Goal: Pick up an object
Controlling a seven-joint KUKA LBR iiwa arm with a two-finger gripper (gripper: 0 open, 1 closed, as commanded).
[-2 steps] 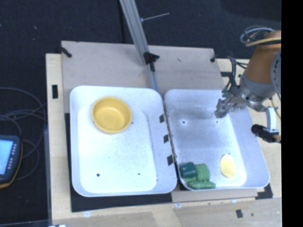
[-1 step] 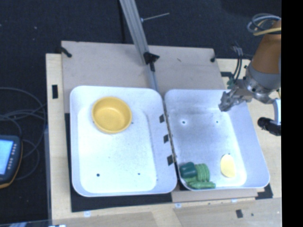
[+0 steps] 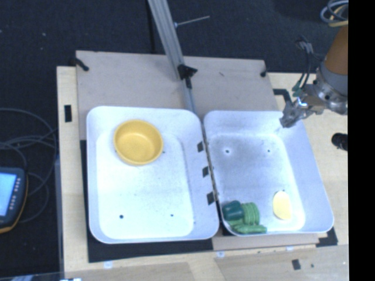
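The arm (image 3: 334, 69) entered from the right side of the camera view, its orange band visible above the grey wrist. The gripper (image 3: 289, 119) hung over the far right corner of the right bin (image 3: 246, 157), close to the bin's rim. The gripper appeared small and dark there, so how far open it stood could not be told, and nothing could be seen held in it.

The objects in the right bin lay well apart from the gripper, along the bin's near edge. A pale yellow, rounded object (image 3: 282, 205) sat toward the near right corner. Just to its left lay a cluster of green pieces (image 3: 243, 215), a darker green block touching a lighter ribbed piece, pressed against the bin's near wall.

In the left bin (image 3: 146, 215), a yellow bowl (image 3: 138, 141) sat upright in the far left part. The two bins touched side by side on the pale surface (image 3: 135, 69). A grey metal strut (image 3: 167, 31) slanted down from the top toward the seam between the bins.
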